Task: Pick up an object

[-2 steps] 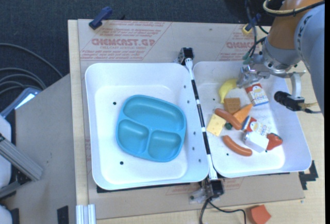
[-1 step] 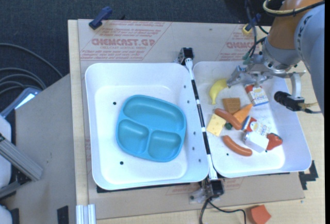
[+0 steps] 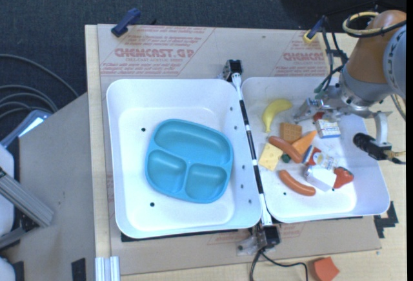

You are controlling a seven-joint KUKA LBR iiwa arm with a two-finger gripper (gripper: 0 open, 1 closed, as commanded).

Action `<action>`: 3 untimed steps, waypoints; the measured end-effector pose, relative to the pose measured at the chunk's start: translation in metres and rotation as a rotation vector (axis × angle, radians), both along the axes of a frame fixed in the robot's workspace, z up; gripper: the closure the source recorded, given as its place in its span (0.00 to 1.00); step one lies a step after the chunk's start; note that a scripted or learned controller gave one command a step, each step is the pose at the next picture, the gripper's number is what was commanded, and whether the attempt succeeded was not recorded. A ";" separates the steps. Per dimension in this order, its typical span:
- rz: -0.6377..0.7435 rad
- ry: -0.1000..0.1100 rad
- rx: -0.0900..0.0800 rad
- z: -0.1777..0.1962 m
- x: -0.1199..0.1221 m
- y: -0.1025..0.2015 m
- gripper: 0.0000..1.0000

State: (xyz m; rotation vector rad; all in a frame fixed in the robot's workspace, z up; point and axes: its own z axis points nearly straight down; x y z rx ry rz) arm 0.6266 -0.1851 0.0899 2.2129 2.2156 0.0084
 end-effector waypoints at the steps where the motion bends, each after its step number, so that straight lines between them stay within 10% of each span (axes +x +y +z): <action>1: -0.001 -0.004 -0.005 0.011 0.001 -0.002 1.00; 2: -0.001 -0.003 -0.004 0.011 0.001 -0.002 0.00; 3: 0.001 0.002 0.000 -0.001 0.043 -0.010 0.00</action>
